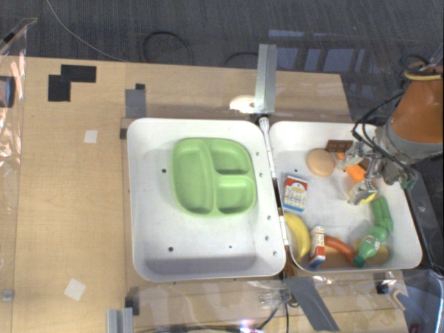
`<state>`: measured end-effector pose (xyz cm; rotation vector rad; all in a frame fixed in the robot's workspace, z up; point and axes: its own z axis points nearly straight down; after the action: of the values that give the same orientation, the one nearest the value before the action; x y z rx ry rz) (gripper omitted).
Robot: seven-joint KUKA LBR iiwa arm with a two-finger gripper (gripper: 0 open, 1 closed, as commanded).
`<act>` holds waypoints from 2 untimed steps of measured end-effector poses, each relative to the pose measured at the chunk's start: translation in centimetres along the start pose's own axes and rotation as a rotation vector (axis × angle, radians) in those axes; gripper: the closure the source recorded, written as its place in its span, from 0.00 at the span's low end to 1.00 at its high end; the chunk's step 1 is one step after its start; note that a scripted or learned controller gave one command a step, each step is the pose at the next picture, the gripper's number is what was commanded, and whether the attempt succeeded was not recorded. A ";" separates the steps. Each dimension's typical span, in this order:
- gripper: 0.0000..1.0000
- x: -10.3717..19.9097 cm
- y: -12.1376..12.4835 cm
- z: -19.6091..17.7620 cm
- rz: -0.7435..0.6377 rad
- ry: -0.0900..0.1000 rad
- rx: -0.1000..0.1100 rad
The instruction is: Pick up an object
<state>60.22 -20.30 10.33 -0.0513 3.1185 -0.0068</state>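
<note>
Green divided plate (pixel 211 176), yellow banana (pixel 299 234), tan bun (pixel 321 162), white bins (pixel 149 255).

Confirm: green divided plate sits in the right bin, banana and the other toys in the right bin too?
Not quite. The camera view shows the green divided plate in the left bin, alone. The banana and the other toys are in the right bin, as you said.
</note>
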 end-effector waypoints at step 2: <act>0.00 2.5 2.5 1.3 0.275 0.009 0.000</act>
<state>57.69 -17.89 8.97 0.3771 3.1046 -0.0022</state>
